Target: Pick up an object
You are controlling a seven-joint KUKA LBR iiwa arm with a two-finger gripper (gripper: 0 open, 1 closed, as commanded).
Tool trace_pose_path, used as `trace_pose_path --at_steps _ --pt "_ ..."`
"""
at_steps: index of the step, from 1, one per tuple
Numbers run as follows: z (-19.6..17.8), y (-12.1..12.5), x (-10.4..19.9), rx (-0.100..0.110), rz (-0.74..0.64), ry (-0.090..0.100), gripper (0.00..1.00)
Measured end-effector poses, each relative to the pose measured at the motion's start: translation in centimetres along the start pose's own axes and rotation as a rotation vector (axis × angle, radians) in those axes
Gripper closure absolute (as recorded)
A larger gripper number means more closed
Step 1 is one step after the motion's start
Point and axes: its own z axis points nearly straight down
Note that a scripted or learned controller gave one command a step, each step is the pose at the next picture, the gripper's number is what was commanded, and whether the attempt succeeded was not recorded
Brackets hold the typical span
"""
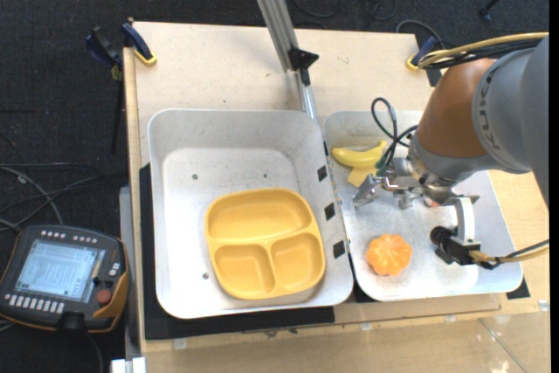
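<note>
Arm [489,113] comes in from the right, orange band above the wrist, bent down over the right bin [502,231]. Wrist sits low over the bin's upper middle. Gripper [371,188] pokes out to the left of the wrist, near the divide between the two bins; how wide it stands can't be made out from this angle, and nothing can be made out between its tips.

Yellow banana [358,155] lies in the right bin near its upper left corner, just above and slightly left of the gripper, close but contact unclear. Small yellow piece under the banana, just beside the gripper, too small to identify.

Orange fruit [388,254] lies in the same bin, lower left area, below the gripper and apart from it.

Left bin [175,144] holds a yellow divided plate [262,240], three compartments, lying flat in the lower centre. Both bins sit on the table [218,65]. Teach pendant [57,271] rests on the floor at lower left.
</note>
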Motion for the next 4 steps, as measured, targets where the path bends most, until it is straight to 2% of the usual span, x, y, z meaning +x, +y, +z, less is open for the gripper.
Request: trace_pose_path --at_steps 1,4 --pt "-1.4 0.2 0.0 -0.007 0.000 -0.001 1.00" --pt "-15.7 0.1 -1.5 -0.013 -0.003 -0.003 1.00"
